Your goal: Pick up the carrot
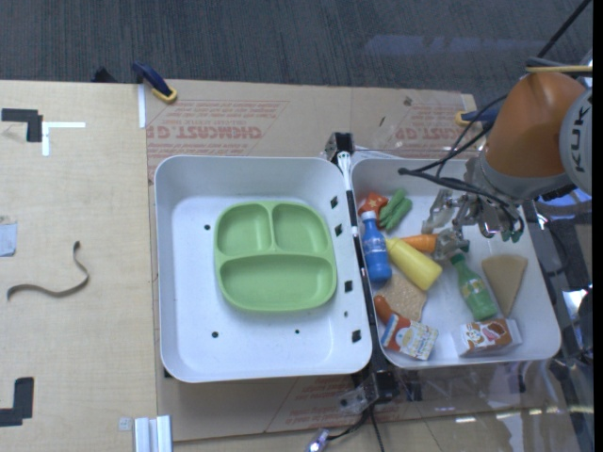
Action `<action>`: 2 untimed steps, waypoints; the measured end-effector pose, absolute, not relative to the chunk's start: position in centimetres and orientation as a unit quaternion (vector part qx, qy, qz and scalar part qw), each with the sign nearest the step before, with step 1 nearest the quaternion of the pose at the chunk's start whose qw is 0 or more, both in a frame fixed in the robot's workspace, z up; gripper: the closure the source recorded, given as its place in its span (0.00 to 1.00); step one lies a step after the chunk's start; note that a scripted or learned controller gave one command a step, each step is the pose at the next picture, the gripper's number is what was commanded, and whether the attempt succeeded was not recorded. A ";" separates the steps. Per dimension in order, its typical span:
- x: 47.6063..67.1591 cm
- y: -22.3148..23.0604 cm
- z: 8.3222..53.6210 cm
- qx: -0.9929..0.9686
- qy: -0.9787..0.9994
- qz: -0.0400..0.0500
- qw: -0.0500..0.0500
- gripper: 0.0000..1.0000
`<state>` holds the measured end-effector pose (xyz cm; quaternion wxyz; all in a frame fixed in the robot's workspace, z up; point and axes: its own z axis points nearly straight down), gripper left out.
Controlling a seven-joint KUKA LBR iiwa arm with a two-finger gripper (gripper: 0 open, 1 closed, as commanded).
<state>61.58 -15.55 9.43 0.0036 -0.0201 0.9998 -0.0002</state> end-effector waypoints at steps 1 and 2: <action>61.6 -15.6 9.4 -0.021 1.000 -0.001 0.003 0.00; 59.8 -14.6 9.2 0.242 0.970 0.000 0.001 0.00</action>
